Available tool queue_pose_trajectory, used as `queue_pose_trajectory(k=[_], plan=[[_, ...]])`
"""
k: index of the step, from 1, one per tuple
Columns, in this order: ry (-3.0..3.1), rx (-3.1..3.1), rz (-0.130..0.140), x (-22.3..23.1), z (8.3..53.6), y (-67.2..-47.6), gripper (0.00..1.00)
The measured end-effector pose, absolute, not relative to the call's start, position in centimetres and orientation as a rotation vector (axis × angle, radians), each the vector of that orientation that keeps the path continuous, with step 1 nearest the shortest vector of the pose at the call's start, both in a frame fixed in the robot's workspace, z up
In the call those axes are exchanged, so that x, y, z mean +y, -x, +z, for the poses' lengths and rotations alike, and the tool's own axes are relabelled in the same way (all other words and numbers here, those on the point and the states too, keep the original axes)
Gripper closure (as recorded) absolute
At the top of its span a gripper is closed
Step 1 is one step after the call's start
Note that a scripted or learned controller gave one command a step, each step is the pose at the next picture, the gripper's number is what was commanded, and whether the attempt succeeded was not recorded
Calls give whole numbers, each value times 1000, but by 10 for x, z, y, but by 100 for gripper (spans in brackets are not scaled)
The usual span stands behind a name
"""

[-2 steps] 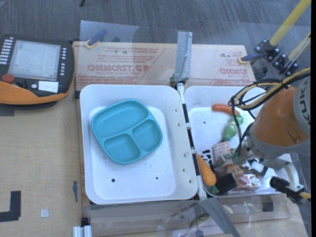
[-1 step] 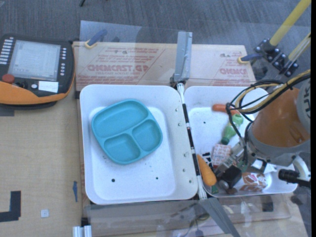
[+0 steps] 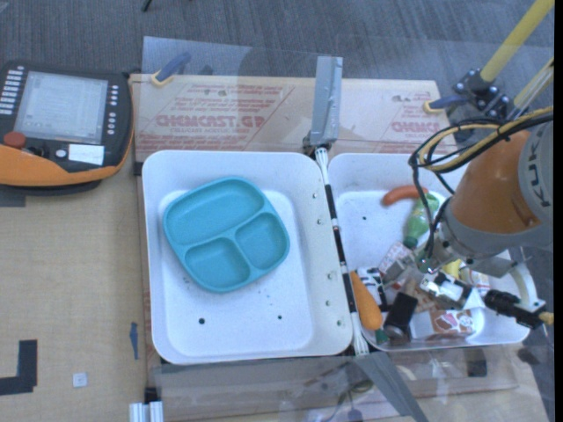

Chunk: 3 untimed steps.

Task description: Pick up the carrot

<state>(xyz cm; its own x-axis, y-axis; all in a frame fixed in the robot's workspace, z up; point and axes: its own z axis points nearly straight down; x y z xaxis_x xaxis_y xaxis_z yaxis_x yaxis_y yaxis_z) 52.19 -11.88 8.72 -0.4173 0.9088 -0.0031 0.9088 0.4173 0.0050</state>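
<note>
The carrot (image 3: 366,299) is an orange stick lying along the left wall of the right bin (image 3: 369,178), near its front corner. My gripper (image 3: 405,301) hangs low over the front of that bin, just right of the carrot and close beside it, among a clutter of small items. Nothing shows the carrot held. The arm's orange band (image 3: 497,192) sits above the bin's right half and hides what lies under it.
A blue three-part plate (image 3: 227,234) lies in the left bin (image 3: 167,315). In the right bin there is a reddish-orange sausage-like piece (image 3: 403,195) at the back, a green bottle (image 3: 417,223), and packets (image 3: 453,321) at the front. A teach pendant (image 3: 62,126) rests far left.
</note>
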Motion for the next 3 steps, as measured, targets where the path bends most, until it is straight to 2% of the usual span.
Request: queue_pose_trajectory(k=[1,2,3], plan=[[-1507,2732,2,-107,90,-485,0],[-2263,2176,1,-103,88,-480,0],[-2257,2172,9,-103,99,-483,100]])
